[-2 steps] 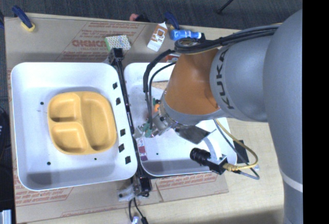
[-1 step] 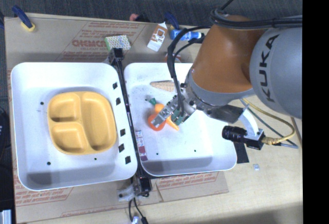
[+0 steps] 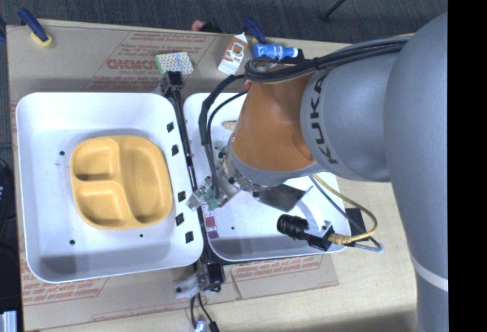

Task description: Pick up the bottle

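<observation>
Counter [image 3: 114, 64] bore two white bins. Claw [image 3: 215, 189] down at right bin's [image 3: 251, 250] left wall; clenched or released, couldn't tell. Bottle's position couldn't be made out beneath arm [image 3: 304, 125]. Risk: blind, empty closing.

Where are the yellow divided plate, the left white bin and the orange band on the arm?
yellow divided plate [image 3: 120, 180], camera view, on the ridge between its compartments.
left white bin [image 3: 46, 113], camera view, on its bare upper-left wall.
orange band [image 3: 274, 121], camera view, on the middle of the band's surface.
</observation>
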`<state>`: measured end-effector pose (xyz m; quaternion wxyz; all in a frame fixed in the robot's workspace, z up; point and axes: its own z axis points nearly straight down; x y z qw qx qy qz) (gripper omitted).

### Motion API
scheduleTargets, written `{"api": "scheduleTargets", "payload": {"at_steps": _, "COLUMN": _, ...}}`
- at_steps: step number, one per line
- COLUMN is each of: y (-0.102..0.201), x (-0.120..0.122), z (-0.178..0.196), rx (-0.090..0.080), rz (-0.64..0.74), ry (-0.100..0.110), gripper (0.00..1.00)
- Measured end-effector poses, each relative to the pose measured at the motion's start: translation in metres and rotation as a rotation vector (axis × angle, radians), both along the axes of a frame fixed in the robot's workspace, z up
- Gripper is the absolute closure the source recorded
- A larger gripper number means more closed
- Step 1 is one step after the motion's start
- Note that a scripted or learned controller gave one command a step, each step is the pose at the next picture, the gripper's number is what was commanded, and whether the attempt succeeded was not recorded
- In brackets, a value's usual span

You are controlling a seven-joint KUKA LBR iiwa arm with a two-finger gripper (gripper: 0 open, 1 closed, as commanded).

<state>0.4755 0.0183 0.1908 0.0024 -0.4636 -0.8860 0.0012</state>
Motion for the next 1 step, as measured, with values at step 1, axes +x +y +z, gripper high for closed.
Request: {"api": "scheduleTargets", "payload": {"at_steps": 1, "y": -0.0356, "x": 0.0014, "z": 0.0785, "rx": 0.000, "rz": 0.167, "ry": -0.005, "gripper": 1.00}}
